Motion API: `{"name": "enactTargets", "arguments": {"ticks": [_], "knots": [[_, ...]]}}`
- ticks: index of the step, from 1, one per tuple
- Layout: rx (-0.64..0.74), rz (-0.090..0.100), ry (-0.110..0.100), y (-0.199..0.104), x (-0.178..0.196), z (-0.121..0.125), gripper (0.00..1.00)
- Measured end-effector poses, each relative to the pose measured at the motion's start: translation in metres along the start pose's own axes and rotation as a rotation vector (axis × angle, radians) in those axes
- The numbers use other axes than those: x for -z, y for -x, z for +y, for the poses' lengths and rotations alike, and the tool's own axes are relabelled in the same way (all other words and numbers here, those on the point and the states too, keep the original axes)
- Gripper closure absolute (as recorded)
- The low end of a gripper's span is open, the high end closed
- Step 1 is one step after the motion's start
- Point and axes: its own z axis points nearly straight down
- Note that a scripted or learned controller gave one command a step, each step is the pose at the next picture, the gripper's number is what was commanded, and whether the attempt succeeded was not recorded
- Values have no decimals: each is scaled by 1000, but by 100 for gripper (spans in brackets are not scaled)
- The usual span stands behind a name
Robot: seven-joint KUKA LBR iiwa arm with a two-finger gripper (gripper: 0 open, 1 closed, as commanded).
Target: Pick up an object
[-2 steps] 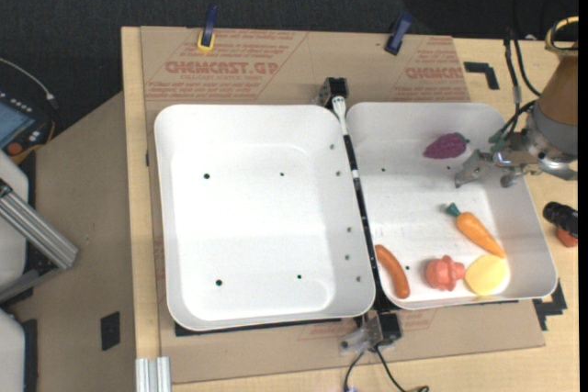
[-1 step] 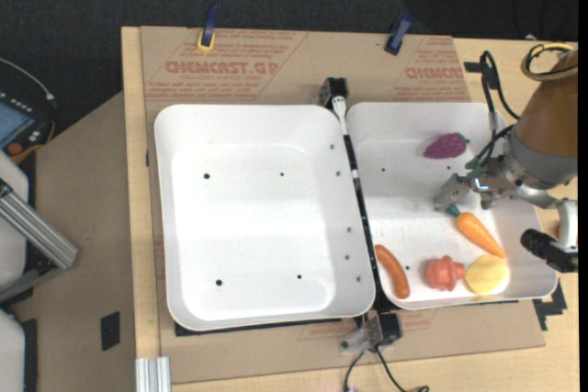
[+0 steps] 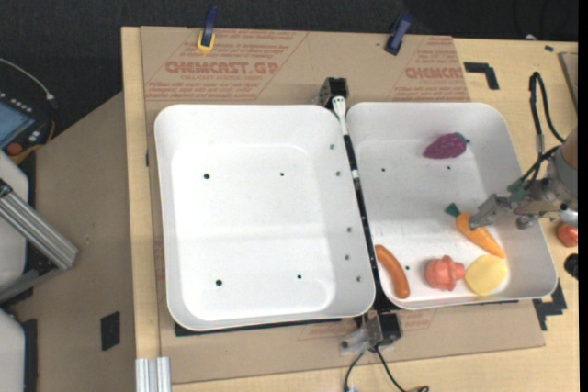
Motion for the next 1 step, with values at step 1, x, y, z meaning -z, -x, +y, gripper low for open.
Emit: {"name": "enactTargets", "arguments": {"ticks": [1], "knots": [[4,-1,1,-3,-1,2,0]]}}
